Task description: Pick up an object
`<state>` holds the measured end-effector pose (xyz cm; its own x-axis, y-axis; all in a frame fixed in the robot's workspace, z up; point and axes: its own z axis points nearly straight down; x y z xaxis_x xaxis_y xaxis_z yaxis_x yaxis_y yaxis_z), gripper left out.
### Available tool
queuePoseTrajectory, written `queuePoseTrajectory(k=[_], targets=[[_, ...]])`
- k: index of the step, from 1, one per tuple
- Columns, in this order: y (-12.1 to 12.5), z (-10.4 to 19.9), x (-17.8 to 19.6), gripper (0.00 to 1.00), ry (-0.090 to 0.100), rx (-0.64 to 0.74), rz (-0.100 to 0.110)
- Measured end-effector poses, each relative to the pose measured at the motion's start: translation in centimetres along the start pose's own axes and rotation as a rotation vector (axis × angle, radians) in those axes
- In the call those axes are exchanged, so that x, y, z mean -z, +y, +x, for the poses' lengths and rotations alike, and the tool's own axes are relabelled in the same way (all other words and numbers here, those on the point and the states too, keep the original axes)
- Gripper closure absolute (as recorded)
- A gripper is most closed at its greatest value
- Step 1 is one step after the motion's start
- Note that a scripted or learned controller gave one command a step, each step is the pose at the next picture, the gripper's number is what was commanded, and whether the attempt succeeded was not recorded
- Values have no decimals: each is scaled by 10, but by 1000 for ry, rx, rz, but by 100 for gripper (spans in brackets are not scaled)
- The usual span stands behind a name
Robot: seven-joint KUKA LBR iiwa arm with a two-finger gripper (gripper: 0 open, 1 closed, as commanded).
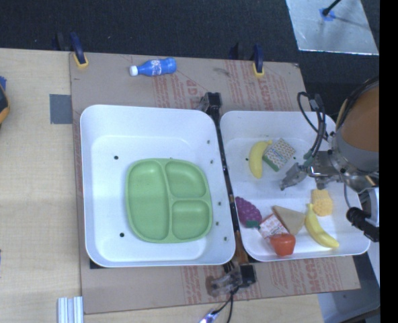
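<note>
The right bin [333,251] holds several toy foods. A yellow banana [255,159] lies at the upper left beside a speckled green-and-white block [279,154]. Purple grapes [248,211], a tan wedge [288,217], a red-and-white packet [271,228] and a red tomato [283,245] cluster at the front. A second banana [319,231] and a yellow corn piece [322,202] lie to the right. My gripper [292,178] hangs over the middle of this bin, just below the speckled block, with nothing seen in it.
The left bin [98,180] carries a green divided plate [169,199]. A small blue bottle [153,67] lies on the cardboard behind the bins. Clamps [78,51] grip the cardboard's far edge. Cables [314,113] loop beside the arm's wrist.
</note>
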<state>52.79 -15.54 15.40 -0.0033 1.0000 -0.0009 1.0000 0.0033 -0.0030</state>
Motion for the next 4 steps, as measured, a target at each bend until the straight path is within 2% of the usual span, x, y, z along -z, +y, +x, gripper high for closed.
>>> queuePoseTrajectory(k=[1,2,3,4], targets=[[43,59,-61,0,1,3,1],[107,41,-63,0,4,-2,12],[129,61,-61,0,1,1,-1],[129,62,-61,0,1,2,0]])
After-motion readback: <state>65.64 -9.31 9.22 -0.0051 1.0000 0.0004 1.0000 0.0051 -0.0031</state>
